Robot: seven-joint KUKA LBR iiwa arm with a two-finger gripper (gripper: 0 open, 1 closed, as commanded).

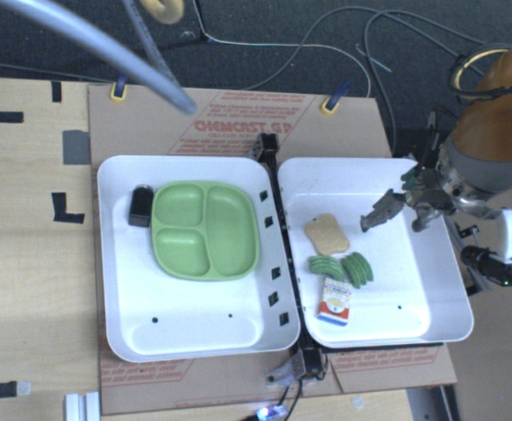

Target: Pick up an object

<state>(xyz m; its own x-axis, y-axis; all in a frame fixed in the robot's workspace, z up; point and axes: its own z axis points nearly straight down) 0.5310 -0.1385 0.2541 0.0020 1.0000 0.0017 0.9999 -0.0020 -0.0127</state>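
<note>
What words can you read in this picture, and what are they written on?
"CHEMCAST GP": large red letters on the brown cardboard sheet under the two white bins; that is my best reading, since the print is faint.
Smaller red lines above and below it on the cardboard: too blurred to read.
Small red, white and blue carton in the right white bin: print too small to read.
</note>
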